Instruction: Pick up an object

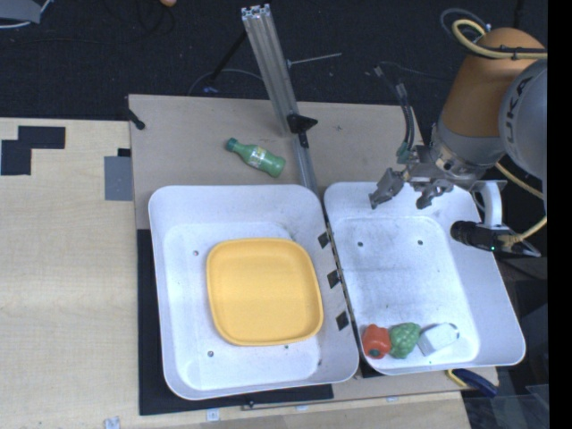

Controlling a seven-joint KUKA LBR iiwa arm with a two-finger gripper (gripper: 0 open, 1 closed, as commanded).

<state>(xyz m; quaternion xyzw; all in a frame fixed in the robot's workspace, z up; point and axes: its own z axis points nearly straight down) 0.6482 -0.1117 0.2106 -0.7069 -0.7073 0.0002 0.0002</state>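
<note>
Two-finger gripper (403, 194) hung spread and empty over the far rim of the right-hand shallow white bin (478, 275). Approach step, by the look; nothing grasped yet. Next called for a reach toward the near corner and a descent. Three candidates clustered there: one red rounded toy (376, 340), one green knobbly toy (404, 339), one white block (438, 338). Left bin (170, 239) carried one yellow square plastic plate (264, 290); one green bottle (256, 157) lay on the bench beyond.

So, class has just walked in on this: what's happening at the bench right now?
A grey and orange robot arm reaches in from the right, its gripper open and holding nothing above the far rim of the right bin. A red item, a green one and a white one sit in that bin's near corner. The left bin holds a yellow plate. A green bottle lies on the bench behind.
</note>
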